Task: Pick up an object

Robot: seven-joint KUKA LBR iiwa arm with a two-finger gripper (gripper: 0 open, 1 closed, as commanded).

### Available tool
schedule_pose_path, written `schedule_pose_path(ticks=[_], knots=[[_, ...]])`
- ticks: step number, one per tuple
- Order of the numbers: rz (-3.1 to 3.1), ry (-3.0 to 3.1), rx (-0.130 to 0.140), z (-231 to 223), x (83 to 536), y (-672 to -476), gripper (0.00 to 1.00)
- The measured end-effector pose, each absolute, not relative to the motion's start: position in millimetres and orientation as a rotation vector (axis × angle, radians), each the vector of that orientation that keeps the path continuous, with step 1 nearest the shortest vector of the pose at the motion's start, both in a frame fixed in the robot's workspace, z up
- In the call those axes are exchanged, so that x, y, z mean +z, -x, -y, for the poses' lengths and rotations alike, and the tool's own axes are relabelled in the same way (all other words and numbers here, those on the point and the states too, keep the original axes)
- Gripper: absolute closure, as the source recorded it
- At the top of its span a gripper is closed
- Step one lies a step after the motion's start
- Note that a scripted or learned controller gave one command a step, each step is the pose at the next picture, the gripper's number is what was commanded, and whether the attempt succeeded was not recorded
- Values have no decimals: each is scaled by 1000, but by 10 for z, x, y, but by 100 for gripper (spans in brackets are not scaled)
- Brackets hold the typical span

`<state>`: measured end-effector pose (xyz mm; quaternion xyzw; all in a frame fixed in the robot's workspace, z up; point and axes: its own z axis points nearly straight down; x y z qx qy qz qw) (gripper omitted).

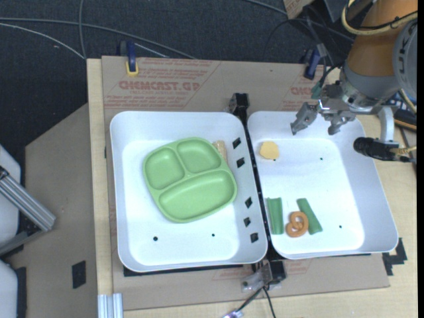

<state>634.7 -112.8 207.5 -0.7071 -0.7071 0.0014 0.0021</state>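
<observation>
Grey claw (317,126) spread, above right bin (371,177)

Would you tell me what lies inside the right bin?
The right bin holds a yellow piece, two green sticks and an orange pretzel; the pretzel covers part of one stick.

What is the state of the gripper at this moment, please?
Gripper: open, fingers spread, nothing between them, above the far edge of the right bin.
</observation>
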Motion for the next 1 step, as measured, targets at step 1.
schedule_pose_path(ticks=[1], knots=[[2220,2218,3,1053,1492,-6371,0]])
